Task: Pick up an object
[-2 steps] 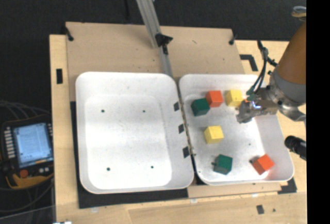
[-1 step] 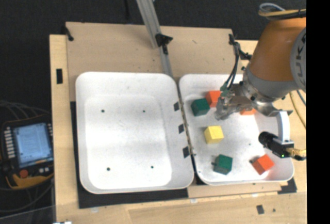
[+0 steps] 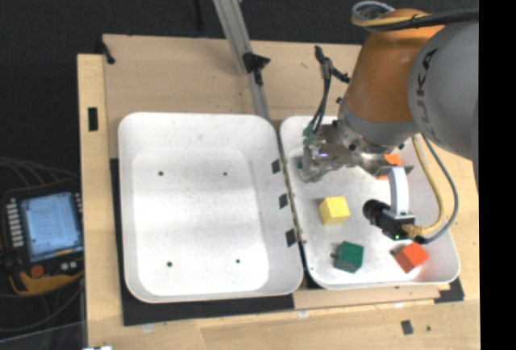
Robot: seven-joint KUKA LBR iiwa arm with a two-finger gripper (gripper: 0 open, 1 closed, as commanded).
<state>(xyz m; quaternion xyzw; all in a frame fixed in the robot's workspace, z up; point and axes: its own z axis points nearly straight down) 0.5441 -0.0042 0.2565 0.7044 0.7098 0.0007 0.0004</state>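
Your gripper (image 3: 313,165) sits low in the right bin's (image 3: 439,276) upper-left; can't tell its grip state. Yellow cube (image 3: 334,210) lies just below-right of it, green block (image 3: 348,256) and orange block (image 3: 410,257) farther down.

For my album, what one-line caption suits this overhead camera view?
Grey-and-orange robot arm reaches into the right white bin above a yellow cube, green block and orange block.
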